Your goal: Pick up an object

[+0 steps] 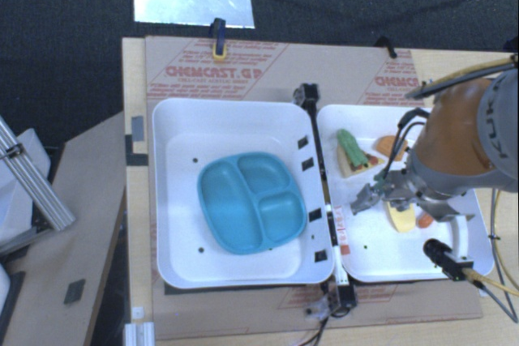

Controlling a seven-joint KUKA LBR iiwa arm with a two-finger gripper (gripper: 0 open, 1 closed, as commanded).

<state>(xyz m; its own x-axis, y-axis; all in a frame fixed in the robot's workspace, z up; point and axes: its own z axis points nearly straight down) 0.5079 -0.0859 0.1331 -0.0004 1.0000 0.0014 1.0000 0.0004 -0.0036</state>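
Camera view: the gripper point(366, 198) hangs low over the middle of the right bin point(381, 259). I cannot tell its state. The yellow piece point(400, 217) lies just beside it toward the bin's right edge; the green vegetable point(351, 146) sits toward the far edge.

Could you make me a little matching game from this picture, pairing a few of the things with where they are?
Things:
1. blue plate
2. green toy
3. yellow clamp
4. gripper

Places:
A. on the board's far edge, beyond the bins
B. in the left bin
C. over the right bin's middle
D. near the right bin's far side

Pairs: 1-B, 2-D, 3-A, 4-C
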